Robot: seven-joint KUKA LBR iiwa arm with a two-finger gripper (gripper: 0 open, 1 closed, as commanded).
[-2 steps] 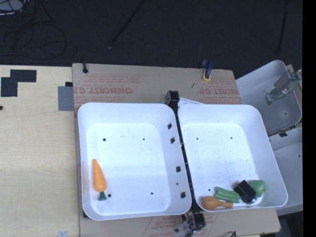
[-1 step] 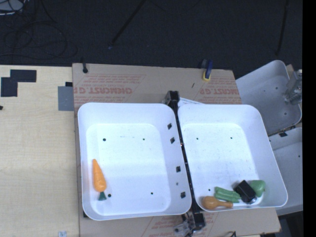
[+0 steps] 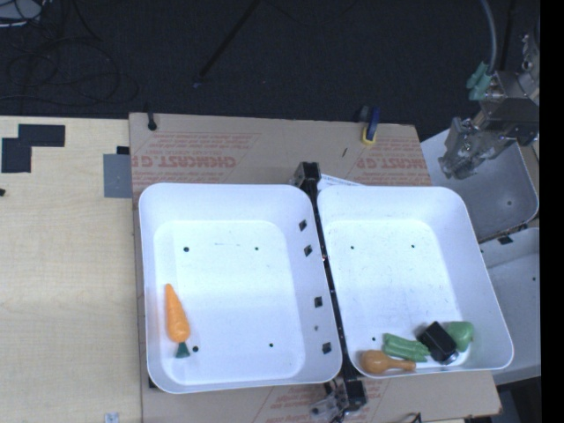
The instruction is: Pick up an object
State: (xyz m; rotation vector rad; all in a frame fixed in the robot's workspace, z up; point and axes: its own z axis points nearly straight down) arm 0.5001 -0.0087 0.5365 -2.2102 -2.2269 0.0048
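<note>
1. Hanging at the upper right, outside both bins, the gripper (image 3: pixel 464 152) is too blurred to tell whether it is apart or together.
2. An orange toy carrot (image 3: pixel 176 317) lies in the left bin (image 3: pixel 220 203), near its left wall.
3. In the right bin (image 3: pixel 397 203), at the near right corner, a green pea pod (image 3: pixel 404 347), a black block (image 3: pixel 437 341), a green piece (image 3: pixel 461 331) and an orange pear-shaped toy (image 3: pixel 384 362) are clustered together.
</note>
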